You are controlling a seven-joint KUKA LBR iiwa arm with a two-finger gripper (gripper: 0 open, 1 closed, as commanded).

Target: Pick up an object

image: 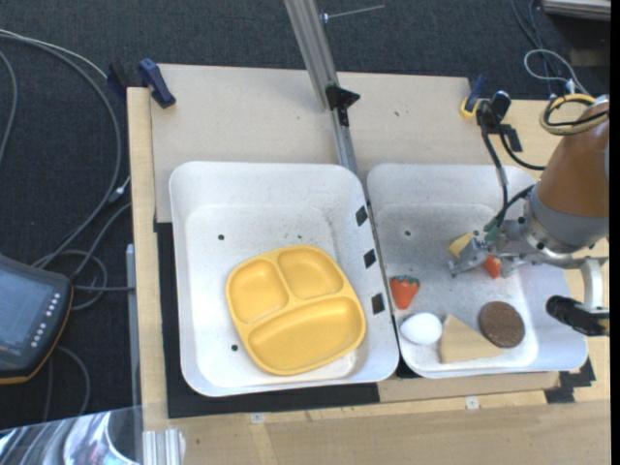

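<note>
Gripper low in the right bin; jaws' state indiscernible; brown disc lies just toward the desk's near edge.

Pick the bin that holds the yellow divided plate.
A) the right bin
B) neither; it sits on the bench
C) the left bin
C: the plate lies flat inside the left bin, while the right bin holds the strawberry, egg and cookie.

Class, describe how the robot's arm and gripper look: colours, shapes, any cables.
The arm is a rounded cylinder with an orange band above a grey wrist section. Black cables run down to the small metallic gripper, which has a red part beside it.
</note>
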